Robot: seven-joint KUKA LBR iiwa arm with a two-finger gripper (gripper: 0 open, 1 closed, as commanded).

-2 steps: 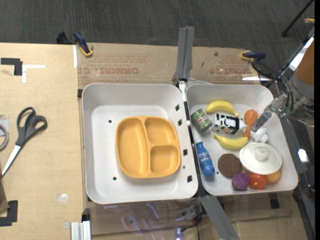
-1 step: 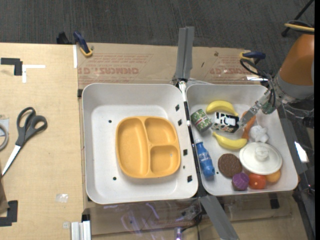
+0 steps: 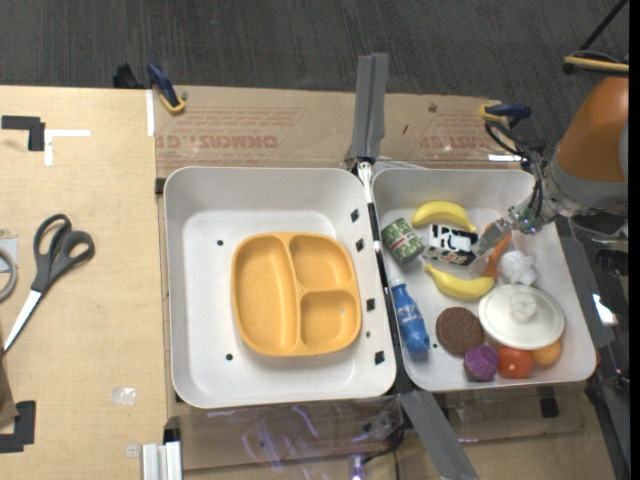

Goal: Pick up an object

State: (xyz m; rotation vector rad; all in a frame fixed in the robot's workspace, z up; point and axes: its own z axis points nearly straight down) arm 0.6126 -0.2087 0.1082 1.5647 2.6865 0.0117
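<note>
Even, bright overhead light is cast; the white bins [image 3: 190, 298] are slightly glared, shadows are kept soft, and focus is held sharp throughout.

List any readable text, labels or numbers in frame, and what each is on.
Cardboard sheet behind the bins: red print, upside down and too blurred to read.
Green can: label too small to read.
Black-and-white pack between the bananas: markings illegible.
Blue bottle: label illegible.
Nothing else in frame carries legible text.
</note>
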